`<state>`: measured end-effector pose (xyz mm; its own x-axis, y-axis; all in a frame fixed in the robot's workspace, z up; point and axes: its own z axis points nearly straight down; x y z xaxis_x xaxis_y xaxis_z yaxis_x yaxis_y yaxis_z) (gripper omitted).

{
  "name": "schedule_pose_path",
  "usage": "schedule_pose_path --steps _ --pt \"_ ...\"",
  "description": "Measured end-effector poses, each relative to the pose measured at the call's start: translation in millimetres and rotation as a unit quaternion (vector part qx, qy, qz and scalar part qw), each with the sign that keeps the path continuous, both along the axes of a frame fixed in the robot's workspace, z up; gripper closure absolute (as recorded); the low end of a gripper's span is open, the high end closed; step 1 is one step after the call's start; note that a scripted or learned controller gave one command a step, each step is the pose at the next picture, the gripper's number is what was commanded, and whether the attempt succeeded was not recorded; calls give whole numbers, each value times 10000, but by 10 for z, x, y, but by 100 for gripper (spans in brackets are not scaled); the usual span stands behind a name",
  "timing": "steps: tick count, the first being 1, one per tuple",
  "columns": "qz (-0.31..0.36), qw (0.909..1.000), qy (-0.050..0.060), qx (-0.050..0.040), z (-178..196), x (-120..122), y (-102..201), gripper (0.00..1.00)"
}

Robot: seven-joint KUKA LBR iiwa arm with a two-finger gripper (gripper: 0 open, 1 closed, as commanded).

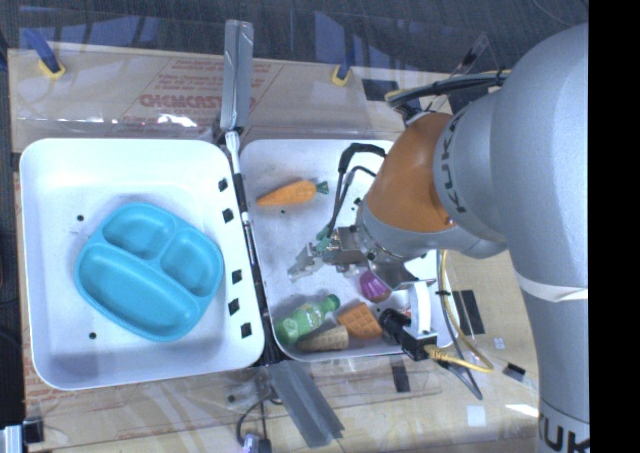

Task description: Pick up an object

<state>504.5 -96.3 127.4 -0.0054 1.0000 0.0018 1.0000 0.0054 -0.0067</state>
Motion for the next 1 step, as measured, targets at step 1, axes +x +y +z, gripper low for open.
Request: schedule_pose_path --steps 1 --pt "19 10000 -15 -6 -362 1129 -210 0"
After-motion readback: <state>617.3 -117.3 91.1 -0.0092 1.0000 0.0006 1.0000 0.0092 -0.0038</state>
